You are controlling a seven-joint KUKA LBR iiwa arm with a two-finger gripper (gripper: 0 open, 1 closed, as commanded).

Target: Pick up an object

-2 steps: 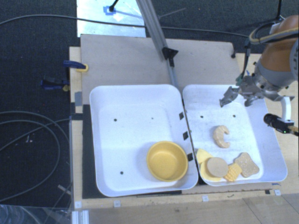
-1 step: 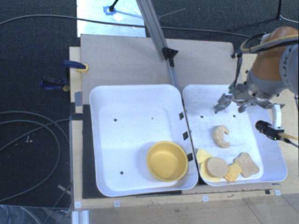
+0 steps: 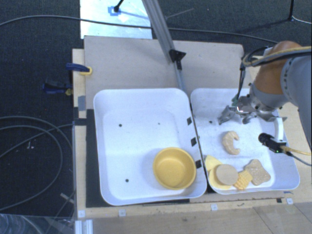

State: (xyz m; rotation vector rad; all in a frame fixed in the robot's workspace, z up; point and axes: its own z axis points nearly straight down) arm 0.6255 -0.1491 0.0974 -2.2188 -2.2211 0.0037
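Fingers (image 3: 228,115) look spread, nothing between them — gripper (image 3: 234,114) poised in the right bin (image 3: 204,101). Step: approach. Next, probably — descend over the croissant (image 3: 231,142), close.

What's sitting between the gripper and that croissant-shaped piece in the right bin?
Nothing visible. The gripper hangs in the right bin, just up-view of the croissant-shaped piece, with bare white floor between them. The round biscuit, waffle piece and bone-shaped piece lie farther down, beyond it.

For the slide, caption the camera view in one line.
Arm's gripper hovers over the right bin above a croissant; yellow bowl sits in the left bin.
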